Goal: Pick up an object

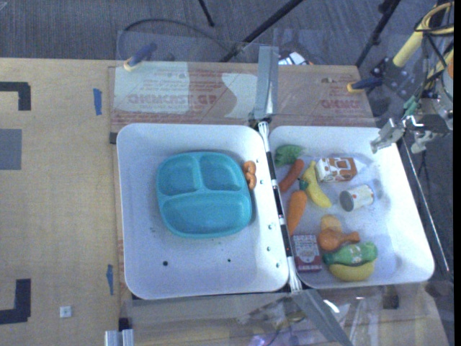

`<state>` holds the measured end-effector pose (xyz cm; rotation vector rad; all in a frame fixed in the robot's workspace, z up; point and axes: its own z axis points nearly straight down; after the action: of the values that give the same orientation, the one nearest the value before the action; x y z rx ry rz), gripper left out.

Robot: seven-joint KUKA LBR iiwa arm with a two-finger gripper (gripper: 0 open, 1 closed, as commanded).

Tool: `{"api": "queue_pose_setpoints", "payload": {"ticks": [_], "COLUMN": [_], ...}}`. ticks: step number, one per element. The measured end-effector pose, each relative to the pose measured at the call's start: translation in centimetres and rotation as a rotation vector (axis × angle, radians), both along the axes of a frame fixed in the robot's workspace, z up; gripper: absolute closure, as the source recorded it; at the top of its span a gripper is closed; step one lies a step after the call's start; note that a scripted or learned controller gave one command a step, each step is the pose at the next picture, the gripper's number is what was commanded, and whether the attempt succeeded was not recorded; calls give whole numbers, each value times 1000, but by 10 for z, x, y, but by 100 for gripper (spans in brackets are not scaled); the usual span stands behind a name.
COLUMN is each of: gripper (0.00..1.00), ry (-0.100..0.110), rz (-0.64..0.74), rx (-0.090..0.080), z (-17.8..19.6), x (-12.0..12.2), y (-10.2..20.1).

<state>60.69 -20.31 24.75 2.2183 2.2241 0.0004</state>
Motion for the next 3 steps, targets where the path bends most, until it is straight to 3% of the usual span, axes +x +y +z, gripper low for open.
{"api": "queue_pose_setpoints", "payload": {"ticks": [1, 2, 3], "gripper": [0, 0, 100], "ry": [0, 1, -1], "rz": [35, -30, -34], "rx": [3, 1, 0], "z": [-152, -148, -137], "x": [-7, -46, -46], "y": [2, 18, 16]}}
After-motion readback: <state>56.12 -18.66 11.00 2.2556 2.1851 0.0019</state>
